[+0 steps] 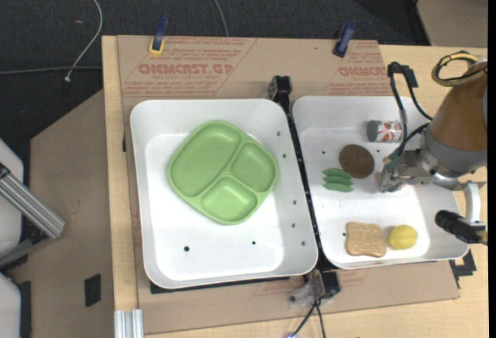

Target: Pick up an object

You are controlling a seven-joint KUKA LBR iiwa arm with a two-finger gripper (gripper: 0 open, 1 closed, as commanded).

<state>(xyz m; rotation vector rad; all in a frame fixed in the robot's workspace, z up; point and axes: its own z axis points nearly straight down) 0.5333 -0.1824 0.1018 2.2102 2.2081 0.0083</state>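
Observation:
The right bin (329, 250) holds a brown round patty (356, 160), a green bean pod (337, 179), a small grey can lying on its side (384, 131), a tan slice of toast (365, 239) and a yellow lemon (402, 236). My gripper (390, 176) is low in this bin, just right of the patty and above the lemon. Nothing shows between its fingers. The arm's grey wrist and orange band (461, 123) rise from the right side.
The left bin (155, 251) carries a green three-compartment plate (223, 171). Black clamps sit between the bins at top (280, 86) and bottom (325, 282). Cables run over the right bin's far side (403, 96). Cardboard lines the bench.

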